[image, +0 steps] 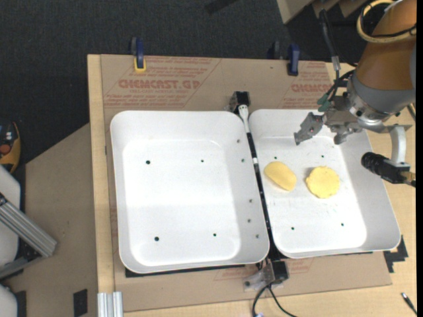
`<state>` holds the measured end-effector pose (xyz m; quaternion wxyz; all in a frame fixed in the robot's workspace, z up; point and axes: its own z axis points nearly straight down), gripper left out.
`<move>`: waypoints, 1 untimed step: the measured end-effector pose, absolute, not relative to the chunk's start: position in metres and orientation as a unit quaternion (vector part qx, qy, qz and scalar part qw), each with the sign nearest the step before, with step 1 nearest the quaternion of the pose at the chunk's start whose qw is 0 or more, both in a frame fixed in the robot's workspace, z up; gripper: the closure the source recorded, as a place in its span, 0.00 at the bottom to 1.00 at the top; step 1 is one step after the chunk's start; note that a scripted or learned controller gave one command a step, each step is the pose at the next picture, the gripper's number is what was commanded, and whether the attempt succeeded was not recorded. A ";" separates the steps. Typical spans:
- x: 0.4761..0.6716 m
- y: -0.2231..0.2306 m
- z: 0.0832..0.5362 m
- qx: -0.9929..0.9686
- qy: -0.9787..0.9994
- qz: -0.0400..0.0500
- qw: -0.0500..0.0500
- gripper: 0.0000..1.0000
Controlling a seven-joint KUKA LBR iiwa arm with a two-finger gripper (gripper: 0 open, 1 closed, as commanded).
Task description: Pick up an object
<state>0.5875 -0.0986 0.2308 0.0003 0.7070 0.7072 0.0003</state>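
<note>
- Two yellow pieces lay within reach of the tool (324, 131), which hung over the far part of the right bin (373, 226); we saw its fingers (305, 132) spread apart with nothing between them.
- Below it in the view, toward the bin's middle, sat the round yellow piece (323, 181), almost straight under the wrist line and the nearer of the two.
- Just beside that, toward the divider, lay the oval yellow piece (280, 176), its long axis slanting from upper left to lower right.
- We judged that a short descent toward the near side would put the round piece between the fingers.
- Beyond, the left bin (125, 197) sat on the desk (106, 84).
</note>
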 end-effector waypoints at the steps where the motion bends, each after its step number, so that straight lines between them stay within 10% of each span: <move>1: 0.556 -0.047 0.444 0.705 0.709 0.007 0.007 0.00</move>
